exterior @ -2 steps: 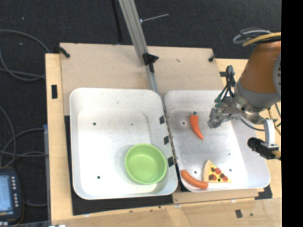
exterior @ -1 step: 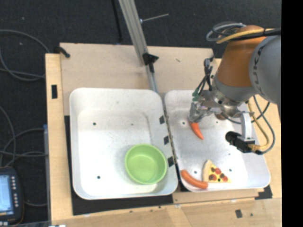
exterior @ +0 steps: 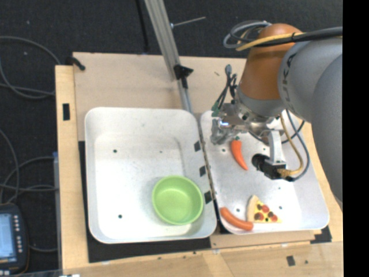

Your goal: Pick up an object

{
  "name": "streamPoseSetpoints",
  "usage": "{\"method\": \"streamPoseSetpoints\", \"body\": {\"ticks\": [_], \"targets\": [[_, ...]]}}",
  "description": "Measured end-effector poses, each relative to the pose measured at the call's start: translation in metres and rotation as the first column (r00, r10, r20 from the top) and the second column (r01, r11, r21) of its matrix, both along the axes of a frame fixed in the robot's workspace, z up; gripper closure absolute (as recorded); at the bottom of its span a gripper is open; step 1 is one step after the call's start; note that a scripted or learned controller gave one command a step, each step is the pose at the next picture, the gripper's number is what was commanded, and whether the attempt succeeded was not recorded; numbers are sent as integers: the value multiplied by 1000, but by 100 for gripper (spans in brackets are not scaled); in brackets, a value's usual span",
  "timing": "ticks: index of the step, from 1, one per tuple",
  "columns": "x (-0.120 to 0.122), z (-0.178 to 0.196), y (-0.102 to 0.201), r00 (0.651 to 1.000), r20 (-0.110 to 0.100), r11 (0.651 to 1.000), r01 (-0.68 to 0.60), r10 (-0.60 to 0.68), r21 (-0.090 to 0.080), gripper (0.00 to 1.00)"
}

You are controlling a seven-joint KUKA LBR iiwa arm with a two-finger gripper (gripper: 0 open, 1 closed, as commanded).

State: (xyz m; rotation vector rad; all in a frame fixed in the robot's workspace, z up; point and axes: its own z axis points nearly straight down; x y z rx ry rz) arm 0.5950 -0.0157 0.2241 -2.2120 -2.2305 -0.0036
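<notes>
Where claw (exterior: pixel 223 133) hovers: carrot (exterior: pixel 238 154), sausage (exterior: pixel 236 219), pizza slice (exterior: pixel 261 210).

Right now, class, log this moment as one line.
tool over right bin | carrot beside tool | hot dog, pizza slice at front | green bowl in left bin

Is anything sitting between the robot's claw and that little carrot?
Nothing visible does. The gripper hangs over the right bin, just up and left of the carrot, with bare bin floor between them. The pizza slice and sausage lie nearer the front edge.
</notes>
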Motion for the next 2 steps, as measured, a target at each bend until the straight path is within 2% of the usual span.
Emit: {"method": "streamPoseSetpoints", "body": {"ticks": [1, 2], "targets": [[14, 12, 46, 1000, 1, 1000, 0, 0, 0, 100], [5, 14, 104, 1000, -1, 1000, 0, 0, 0, 100]]}}
